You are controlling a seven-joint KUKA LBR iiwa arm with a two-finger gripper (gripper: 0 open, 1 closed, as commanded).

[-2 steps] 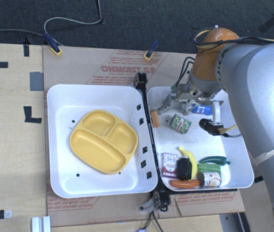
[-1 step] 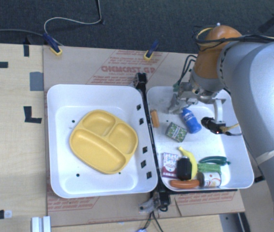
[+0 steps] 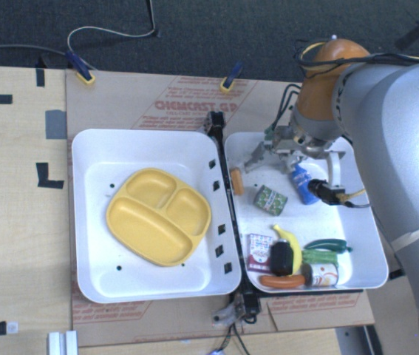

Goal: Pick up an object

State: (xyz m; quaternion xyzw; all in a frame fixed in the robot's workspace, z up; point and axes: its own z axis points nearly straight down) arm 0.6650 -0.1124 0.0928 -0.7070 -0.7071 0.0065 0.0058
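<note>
White bin (image 3: 357, 268): green packet (image 3: 270, 200) below gripper (image 3: 257, 159).

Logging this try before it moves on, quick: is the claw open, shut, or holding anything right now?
Claw: open, fingers spread above the right bin's floor, nothing between them.

You'll see the counter (image 3: 17, 220) covered by a brown cardboard sheet (image 3: 179, 102), pinned at its far edge by two blue-and-yellow clamps (image 3: 80, 66). A black cable (image 3: 113, 32) loops across the dark carpet (image 3: 216, 13) beyond. Black tape marks (image 3: 46, 176) dot the wood at left.
</note>
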